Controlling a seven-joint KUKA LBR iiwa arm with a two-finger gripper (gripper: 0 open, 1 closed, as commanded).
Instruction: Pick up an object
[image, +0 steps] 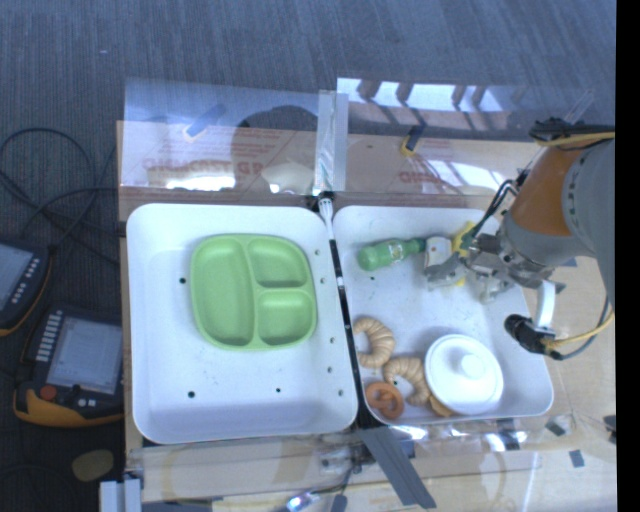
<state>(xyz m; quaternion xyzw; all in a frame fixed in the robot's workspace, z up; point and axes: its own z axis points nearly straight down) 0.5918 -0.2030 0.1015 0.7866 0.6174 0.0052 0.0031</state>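
You're at the approach step — the gripper (447, 264) hangs low in the right bin (530, 395), just beside the cap end of the green bottle (390, 252), which lies on its side near the bin's far wall. Whether it is clenched or released, you cannot tell. Next, centre over the bottle's body before closing.

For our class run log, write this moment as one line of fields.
task: pick up an object | hand: right bin, beside green bottle | holding: not visible | left bin: green divided plate
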